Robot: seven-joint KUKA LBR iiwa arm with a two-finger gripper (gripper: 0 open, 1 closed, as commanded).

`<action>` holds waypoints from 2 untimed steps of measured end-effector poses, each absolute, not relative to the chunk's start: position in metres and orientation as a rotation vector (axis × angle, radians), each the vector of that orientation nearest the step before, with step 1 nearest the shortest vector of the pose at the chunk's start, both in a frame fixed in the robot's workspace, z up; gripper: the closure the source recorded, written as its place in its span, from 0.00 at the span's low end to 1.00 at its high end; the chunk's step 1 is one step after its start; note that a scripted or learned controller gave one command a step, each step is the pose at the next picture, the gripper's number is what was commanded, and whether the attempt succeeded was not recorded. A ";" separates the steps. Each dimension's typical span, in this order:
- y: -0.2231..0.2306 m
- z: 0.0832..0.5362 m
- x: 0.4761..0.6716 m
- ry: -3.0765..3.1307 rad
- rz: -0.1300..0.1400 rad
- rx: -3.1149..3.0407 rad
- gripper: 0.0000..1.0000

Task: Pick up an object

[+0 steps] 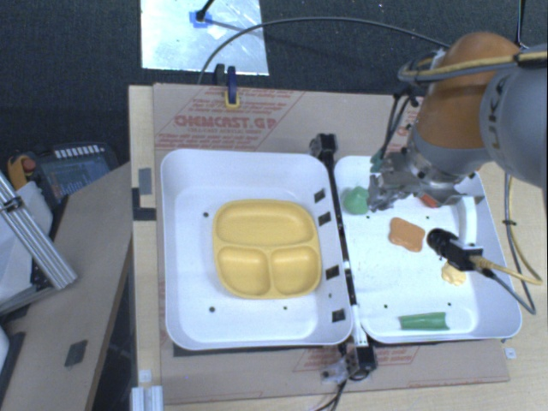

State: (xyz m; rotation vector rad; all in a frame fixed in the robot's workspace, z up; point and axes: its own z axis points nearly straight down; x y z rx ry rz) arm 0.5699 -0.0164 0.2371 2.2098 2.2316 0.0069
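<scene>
Reaches into right bin [385, 291], hand [382, 197] just beside green lump [354, 200]; cannot tell whether apart or together. Stands clear of orange piece [407, 234].

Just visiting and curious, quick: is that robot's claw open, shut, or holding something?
Gripper: cannot be told from this view; it hangs low in the right bin beside a green lump.

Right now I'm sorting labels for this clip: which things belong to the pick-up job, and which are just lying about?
In the job: the pincer; in the right white bin, small round green lump beside it, orange block, flat green bar, small yellow piece.
Lying about: yellow three-compartment plastic tray in the left white bin; silver foil sheet beyond the bench.
</scene>
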 end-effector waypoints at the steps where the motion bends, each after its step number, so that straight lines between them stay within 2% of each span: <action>1: 0.035 0.225 0.588 2.232 0.004 2.211 1.00; 2: 0.077 0.224 0.601 2.231 0.006 2.211 1.00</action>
